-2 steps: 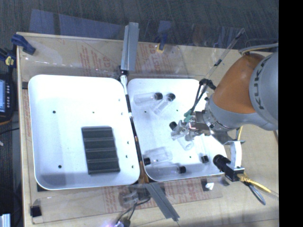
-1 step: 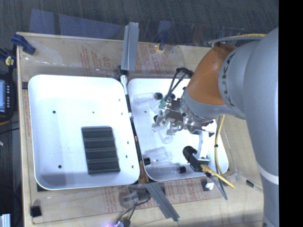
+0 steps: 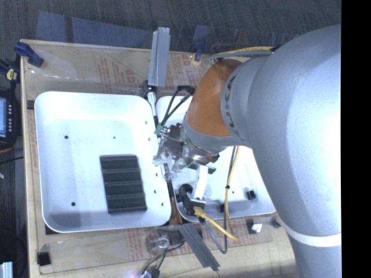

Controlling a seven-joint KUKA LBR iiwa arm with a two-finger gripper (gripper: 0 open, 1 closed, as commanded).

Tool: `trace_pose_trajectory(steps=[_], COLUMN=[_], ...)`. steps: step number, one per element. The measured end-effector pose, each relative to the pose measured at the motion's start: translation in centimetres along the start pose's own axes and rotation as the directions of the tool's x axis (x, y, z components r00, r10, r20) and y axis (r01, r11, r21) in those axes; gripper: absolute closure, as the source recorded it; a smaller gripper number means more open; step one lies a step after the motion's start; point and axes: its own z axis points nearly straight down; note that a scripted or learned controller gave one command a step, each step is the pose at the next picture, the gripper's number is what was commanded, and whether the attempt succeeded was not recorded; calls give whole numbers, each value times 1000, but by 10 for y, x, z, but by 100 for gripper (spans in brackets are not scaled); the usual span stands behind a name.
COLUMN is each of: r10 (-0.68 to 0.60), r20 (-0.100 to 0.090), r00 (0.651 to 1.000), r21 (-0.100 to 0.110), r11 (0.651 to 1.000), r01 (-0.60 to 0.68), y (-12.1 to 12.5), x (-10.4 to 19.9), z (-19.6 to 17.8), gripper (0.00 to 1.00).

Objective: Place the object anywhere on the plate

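Note:
A dark ribbed rectangular slab [image 3: 123,184] lies flat in the left bin [image 3: 58,114], toward its front right. My gripper [image 3: 170,168] hangs over the divide between the two bins, just right of the slab and apart from it. A curved white rim [image 3: 184,218] that looks like a plate's edge peeks out below the wrist in the right bin [image 3: 261,204]. A small black piece [image 3: 250,194] lies near the right bin's front right. The arm hides most of the right bin.
The big grey arm [image 3: 290,126] with its orange band [image 3: 208,106] covers the view's right half. A grey metal bar [image 3: 159,57] stands on the bench behind the bins. A blue clamp [image 3: 28,52] sits at the bench's back left corner.

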Motion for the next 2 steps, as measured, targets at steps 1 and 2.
trace_pose_trajectory(steps=[1,2], r10=[-65,-394], r20=[2,3], r00=[998,919], r21=[0,1], r11=[998,919], r01=[65,394], y=[12,-13], x=[116,82], z=[0,0], gripper=[100,100])
